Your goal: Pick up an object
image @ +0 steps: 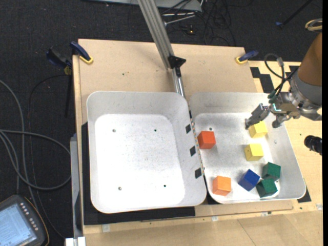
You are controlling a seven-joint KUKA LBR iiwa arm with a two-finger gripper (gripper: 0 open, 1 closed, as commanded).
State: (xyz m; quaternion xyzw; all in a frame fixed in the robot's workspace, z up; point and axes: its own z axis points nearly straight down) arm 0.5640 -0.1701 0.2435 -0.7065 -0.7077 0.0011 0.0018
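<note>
Yellow cube (258, 129), upper of two, lying in the right bin (225, 118) just under the gripper (267, 117); you should count it the likeliest pick, since the gripper hangs right above its upper edge; whether metal touches it you cannot tell from this slant.

Handling, by judgement: small, light, stiff block, probably wood or hard foam with a matte painted skin; not fragile; flat faces give good purchase, though it could skid on the smooth bin floor if pushed from one side; take it across two opposite flat faces, squarely, avoiding the corners.

Gripper: two dark fingers spread apart, nothing between them; the cube sits below them, not clamped.

Other stock, placed from the yellow cube: second yellow cube (253, 151) just below it, apart; orange cube (206, 139) well to its left, near the bin's left wall; second orange cube (222, 185) down and to the left, at the bin's lower rim; blue cube (249, 179) below; two green cubes (268, 179) down and to the right, touching each other and just beside the blue one.

Containers: right bin shallow, white, speckled, with rounded corners; left bin (102, 106) alike, far to the cube's left; both rest on a pale fibreboard desk (128, 65).
</note>
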